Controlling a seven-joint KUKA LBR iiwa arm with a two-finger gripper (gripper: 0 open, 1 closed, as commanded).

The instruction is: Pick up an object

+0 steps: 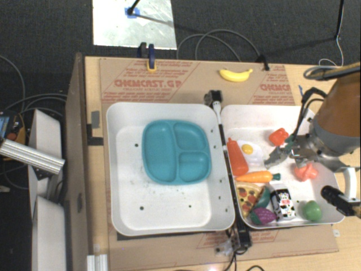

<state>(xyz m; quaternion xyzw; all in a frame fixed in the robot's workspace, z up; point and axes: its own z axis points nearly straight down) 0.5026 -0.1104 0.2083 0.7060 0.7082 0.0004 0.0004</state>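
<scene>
Toys fill the right bin [256, 116]; our gripper [280, 154] hangs above them, near the carrot [256, 176]. We cannot tell its grip.

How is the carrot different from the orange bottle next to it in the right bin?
The carrot lies crosswise in the right bin, while the orange bottle lies lengthwise along the bin's left wall. The carrot has a green tip at one end; the bottle is one reddish orange colour all over. The carrot tapers to a point, and the bottle narrows only at its neck. Both lie flat.
</scene>
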